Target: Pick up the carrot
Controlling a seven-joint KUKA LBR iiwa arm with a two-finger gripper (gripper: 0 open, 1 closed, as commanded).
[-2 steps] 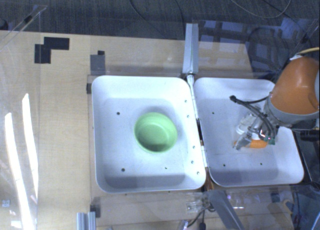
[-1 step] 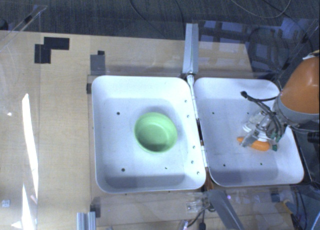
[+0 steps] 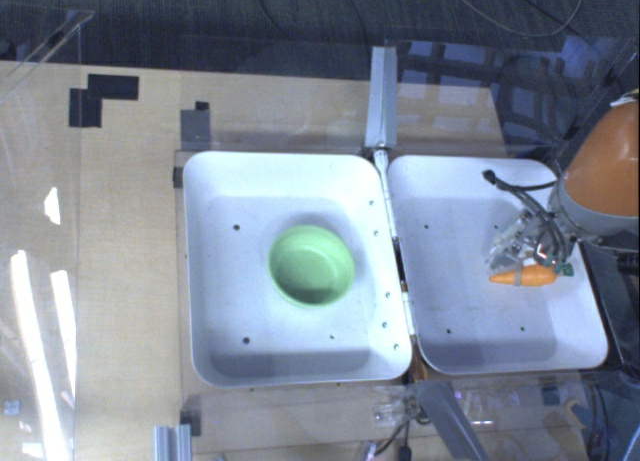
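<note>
The carrot [image 3: 524, 276] lay in the right bin [image 3: 470, 339], out toward its 3 o'clock side. The tool [image 3: 528, 242] hung right above it, at the carrot's 12 o'clock, and honestly I couldn't tell its state. A green bowl [image 3: 312, 265] sat mid left bin [image 3: 230, 349].

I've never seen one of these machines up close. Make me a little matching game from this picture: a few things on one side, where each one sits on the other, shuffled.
Things:
1. green bowl
2. carrot
3. gripper
4. orange band

Places:
A. on the arm, at the picture's right edge
B. middle of the left bin
C. floor of the right bin
D. right bin, just above the carrot

Pairs: 1-B, 2-C, 3-D, 4-A
</note>
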